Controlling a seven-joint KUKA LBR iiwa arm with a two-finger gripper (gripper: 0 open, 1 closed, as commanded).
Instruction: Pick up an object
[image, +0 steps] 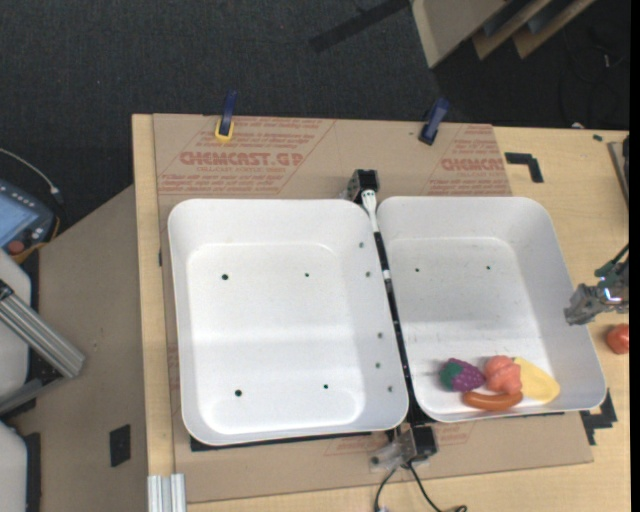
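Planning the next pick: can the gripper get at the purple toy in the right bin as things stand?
Probably yes. The gripper sits at the right bin's edge; the purple toy lies uncovered, though an orange toy touches it.

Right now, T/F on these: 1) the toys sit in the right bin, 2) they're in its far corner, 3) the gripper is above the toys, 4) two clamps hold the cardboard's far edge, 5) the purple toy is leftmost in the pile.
1) True: the toys are in the right bin.
2) False: they lie in its near corner, by the front rim.
3) False: the gripper sits at the bin's right rim, apart from the toys.
4) True: a yellow-tipped clamp and a blue clamp.
5) True: the purple toy is leftmost, beside the orange toy.
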